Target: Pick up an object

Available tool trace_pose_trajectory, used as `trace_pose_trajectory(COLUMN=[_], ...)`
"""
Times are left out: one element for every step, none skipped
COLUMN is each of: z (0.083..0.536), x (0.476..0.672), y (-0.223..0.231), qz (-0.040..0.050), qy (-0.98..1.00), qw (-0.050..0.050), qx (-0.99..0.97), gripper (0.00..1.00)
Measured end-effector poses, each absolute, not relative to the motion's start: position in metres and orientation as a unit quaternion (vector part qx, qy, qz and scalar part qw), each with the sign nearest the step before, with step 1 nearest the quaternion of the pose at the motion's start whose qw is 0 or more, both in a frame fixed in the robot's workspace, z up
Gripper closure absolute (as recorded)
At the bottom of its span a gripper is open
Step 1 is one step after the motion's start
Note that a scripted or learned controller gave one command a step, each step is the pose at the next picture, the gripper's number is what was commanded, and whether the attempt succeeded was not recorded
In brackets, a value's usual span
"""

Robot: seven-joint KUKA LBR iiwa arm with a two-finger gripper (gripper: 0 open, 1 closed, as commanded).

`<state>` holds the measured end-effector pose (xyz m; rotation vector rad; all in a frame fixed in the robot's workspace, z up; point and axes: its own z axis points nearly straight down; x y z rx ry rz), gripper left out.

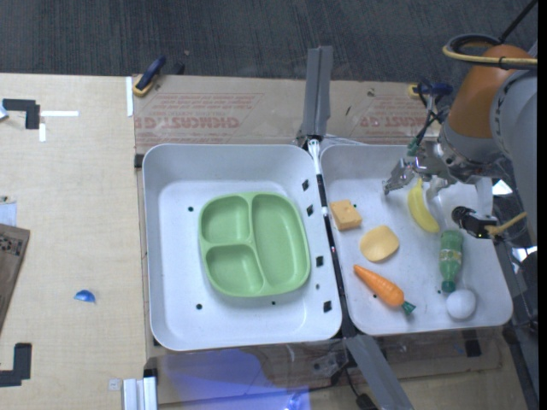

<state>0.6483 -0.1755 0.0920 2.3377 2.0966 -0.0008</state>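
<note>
Gripper (408, 178) was seen with fingers spread, holding nothing, just beside the banana (421, 209) in the right bin (376, 316). Banana was judged light, smooth, slightly soft; a mid-body grasp across the curve was advised

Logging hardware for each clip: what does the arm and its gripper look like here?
The arm is grey with a rounded orange band above the wrist. A yellow cable loops over its top, and thinner black and blue wires run down near the wrist. The gripper is small, metallic grey, with thin pointed fingers.
</note>
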Motion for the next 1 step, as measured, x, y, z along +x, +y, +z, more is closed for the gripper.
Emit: trace_pose_trajectory(z=[0.1013], x=[0.6487], y=[-0.1755], qz=[-0.0006], qy=[0.669], qw=[0.001], qx=[0.743], gripper=[1.0])
